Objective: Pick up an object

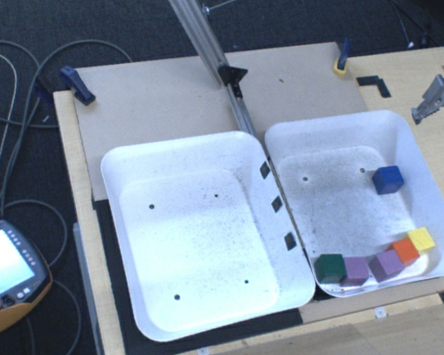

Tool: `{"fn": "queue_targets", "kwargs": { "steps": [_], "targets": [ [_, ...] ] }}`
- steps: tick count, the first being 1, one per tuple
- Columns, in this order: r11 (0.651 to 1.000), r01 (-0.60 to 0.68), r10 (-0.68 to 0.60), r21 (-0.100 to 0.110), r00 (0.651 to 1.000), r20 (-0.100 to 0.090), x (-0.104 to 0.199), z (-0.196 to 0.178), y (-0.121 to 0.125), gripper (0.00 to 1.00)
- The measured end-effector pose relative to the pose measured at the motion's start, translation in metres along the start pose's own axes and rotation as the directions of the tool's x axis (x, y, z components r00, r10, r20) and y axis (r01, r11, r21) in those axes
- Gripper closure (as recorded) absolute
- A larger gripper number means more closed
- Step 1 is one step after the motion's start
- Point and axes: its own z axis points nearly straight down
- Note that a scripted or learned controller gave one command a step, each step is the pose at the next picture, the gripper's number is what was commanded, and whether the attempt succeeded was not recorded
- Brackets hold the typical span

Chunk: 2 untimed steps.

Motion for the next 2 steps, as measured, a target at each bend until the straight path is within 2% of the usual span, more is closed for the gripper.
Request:
{"fn": "queue_targets", "kwargs": {
  "steps": [1,2],
  "targets": [
    [1.0,0.003,-0.003,0.014,1.0,-0.004,-0.017,0.079,0.062,0.0],
    [1.0,0.002,-0.002,0.019,1.0,-0.006,-0.016,0.201,0.067,0.0]
  ]
}}
